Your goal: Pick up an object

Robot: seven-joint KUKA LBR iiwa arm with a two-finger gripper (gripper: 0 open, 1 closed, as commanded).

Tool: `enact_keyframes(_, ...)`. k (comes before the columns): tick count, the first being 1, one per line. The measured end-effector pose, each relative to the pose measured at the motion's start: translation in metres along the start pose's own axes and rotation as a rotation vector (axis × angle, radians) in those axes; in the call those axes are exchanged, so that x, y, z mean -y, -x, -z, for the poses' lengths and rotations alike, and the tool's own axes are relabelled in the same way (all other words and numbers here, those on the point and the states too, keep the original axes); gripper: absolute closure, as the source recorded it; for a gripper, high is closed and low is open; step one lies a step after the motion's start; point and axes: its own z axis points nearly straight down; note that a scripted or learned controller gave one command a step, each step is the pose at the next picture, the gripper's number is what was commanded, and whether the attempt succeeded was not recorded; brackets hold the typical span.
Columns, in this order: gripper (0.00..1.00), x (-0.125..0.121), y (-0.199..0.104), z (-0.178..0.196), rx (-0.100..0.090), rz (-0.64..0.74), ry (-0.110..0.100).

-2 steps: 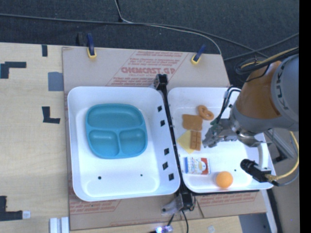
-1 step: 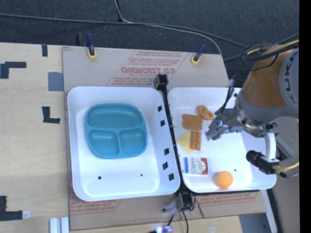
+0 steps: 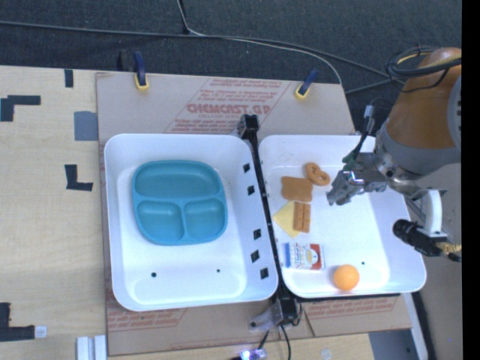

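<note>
The right bin (image 3: 379,272) holds a small brown pretzel (image 3: 317,174), a tan cracker square (image 3: 296,189), a yellow cheese slice with a wafer on it (image 3: 294,217), a red-and-white packet (image 3: 304,256) and an orange ball (image 3: 346,277). My gripper (image 3: 339,193) hangs over the middle of this bin, just right of the pretzel and the cracker, pointing down and left. Nothing shows between its dark fingers.
The left bin (image 3: 120,268) holds a blue divided plate (image 3: 180,202). A black clip rail (image 3: 259,216) runs between the two bins. Both bins rest on a cardboard sheet (image 3: 225,103) held by yellow clamps. The arm's grey and orange body (image 3: 424,118) overhangs the right bin's far right side.
</note>
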Motion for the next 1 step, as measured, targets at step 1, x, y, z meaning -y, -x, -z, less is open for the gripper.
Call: enact_keyframes(1,1.0,-0.0001,-0.0001,0.0188,-0.001,0.0,-0.003)
